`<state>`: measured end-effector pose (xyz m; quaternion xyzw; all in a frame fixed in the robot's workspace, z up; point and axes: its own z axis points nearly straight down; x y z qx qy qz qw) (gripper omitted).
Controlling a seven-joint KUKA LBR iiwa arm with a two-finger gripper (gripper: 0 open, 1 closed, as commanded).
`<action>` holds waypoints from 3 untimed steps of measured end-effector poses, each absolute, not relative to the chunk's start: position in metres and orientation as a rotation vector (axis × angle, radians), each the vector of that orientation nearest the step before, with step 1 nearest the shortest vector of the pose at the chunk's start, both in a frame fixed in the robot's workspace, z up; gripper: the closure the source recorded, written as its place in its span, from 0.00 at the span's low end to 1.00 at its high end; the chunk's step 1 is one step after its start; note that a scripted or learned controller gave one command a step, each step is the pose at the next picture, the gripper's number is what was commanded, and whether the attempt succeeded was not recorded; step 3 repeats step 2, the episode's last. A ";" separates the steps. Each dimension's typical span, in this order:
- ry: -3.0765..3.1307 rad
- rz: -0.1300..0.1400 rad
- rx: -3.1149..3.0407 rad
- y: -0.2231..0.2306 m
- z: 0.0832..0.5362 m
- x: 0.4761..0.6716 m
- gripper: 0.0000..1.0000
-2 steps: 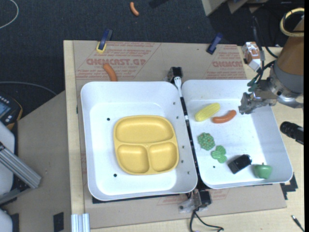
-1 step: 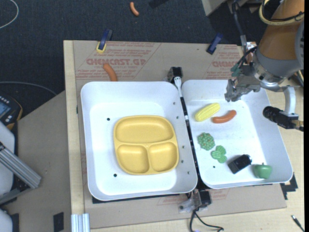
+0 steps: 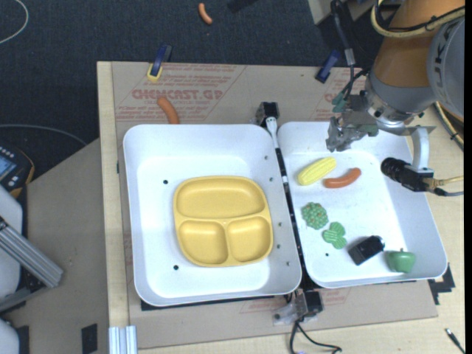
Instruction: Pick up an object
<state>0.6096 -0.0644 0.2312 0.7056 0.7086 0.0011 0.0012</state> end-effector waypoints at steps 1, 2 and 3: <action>2.222 -0.004 2.224 -0.073 0.214 0.608 1.00; 2.219 0.004 2.219 -0.073 0.234 0.605 1.00; 2.219 0.004 2.219 -0.073 0.234 0.605 1.00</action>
